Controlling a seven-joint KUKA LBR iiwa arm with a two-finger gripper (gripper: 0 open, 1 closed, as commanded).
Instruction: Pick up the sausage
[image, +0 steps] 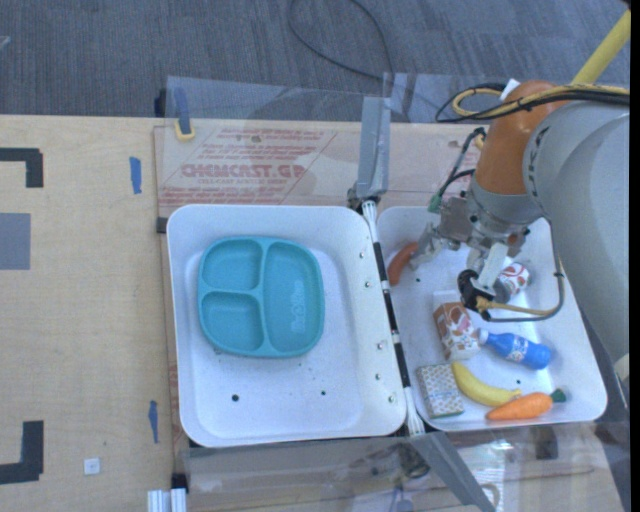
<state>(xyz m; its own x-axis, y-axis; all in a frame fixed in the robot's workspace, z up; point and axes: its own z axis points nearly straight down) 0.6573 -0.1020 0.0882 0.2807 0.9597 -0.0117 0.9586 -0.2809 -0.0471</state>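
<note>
The sausage (400, 262), a short orange-red piece, lies tilted at the upper left of the right bin (585, 385), close to the divider between the bins. My gripper (428, 246) hangs low just to the right of the sausage, its tip almost against the sausage's upper end. I see nothing held in it. The grey wrist and orange band (510, 150) rise behind it to the upper right.
The right bin also holds a red-and-white can (513, 278), a brown carton (457, 330), a blue bottle (518, 348), a banana (482, 386), a carrot (525, 406) and a speckled block (440, 390). A teal divided plate (262, 298) lies in the left bin (300, 410).
</note>
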